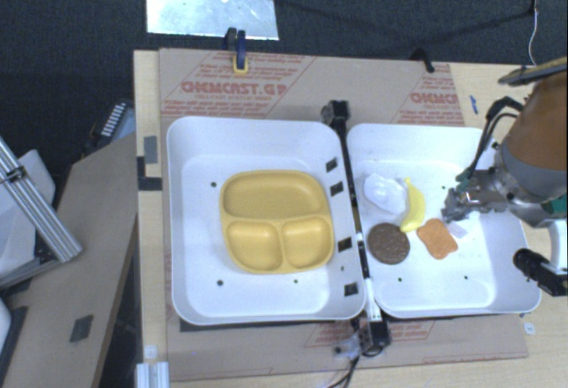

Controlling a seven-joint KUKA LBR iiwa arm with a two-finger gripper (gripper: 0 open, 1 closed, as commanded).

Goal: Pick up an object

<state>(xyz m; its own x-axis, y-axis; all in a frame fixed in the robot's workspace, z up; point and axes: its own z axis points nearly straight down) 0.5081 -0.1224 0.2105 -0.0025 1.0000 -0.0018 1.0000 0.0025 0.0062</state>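
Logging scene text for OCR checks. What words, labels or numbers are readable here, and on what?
"CHEMCAST GP", red print on the cardboard sheet behind the left bin.
The same red print, slanted, on the cardboard behind the right bin, near: only partly legible.
Fainter red print on the cardboard's front edge: too blurred to read.

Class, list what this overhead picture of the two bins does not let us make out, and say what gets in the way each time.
- Gripper: too small and blurred in the camera view to tell whether its fingers are open or shut.
- Arm: cut off by the right edge.
- White object: pale against the white right bin, so its outline and kind are unclear.
- Brown disc: too blurred to identify.
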